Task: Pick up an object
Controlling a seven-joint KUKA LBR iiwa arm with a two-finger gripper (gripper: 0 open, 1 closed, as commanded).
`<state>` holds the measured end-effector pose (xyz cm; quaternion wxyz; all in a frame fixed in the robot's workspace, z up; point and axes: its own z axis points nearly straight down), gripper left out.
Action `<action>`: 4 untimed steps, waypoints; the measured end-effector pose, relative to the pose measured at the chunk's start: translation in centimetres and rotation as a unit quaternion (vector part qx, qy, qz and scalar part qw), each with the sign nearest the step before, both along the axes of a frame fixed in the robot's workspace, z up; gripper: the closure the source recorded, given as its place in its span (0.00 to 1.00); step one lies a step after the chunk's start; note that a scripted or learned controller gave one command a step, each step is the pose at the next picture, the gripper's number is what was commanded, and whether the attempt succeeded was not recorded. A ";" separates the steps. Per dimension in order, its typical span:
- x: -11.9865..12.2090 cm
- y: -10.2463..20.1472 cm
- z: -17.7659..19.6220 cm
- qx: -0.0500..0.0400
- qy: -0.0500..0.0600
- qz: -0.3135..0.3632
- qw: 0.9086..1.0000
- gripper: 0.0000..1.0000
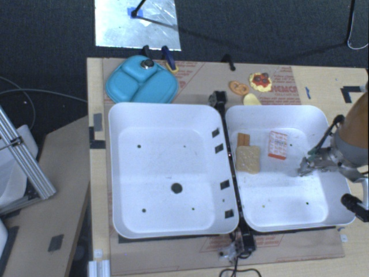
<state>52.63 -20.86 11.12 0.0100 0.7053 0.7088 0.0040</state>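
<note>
White plastic makes up the two shallow bins that sit side by side on the bench: the left bin and the right bin. Inside the right bin, toward its far left part, lie three small things close together: a pale beige sponge-like block, a small brown piece just behind it and touching or almost touching it, and a white packet with red print a little to the right of them, lying flat. The gripper reaches in from the right edge and hangs low over the right side of this bin, near the bin floor, clearly apart from the packet and the block (nothing can be seen between its fingers). Its thin fingertips appear close together, but the view is too small and blurred there, so I cannot tell if they are spread or pressed. Behind the bins, on the bench, rests a blue divided tray, and further right there are a few small toy food pieces.
</note>
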 end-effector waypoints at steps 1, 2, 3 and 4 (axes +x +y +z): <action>-1.4 0.5 -2.1 0.001 0.001 -0.002 1.000 1.00; -1.2 0.4 -0.9 0.000 0.000 -0.001 1.000 1.00; 1.6 6.0 3.1 0.004 0.007 0.003 1.000 1.00; -1.3 0.1 3.1 0.004 0.009 -0.004 1.000 1.00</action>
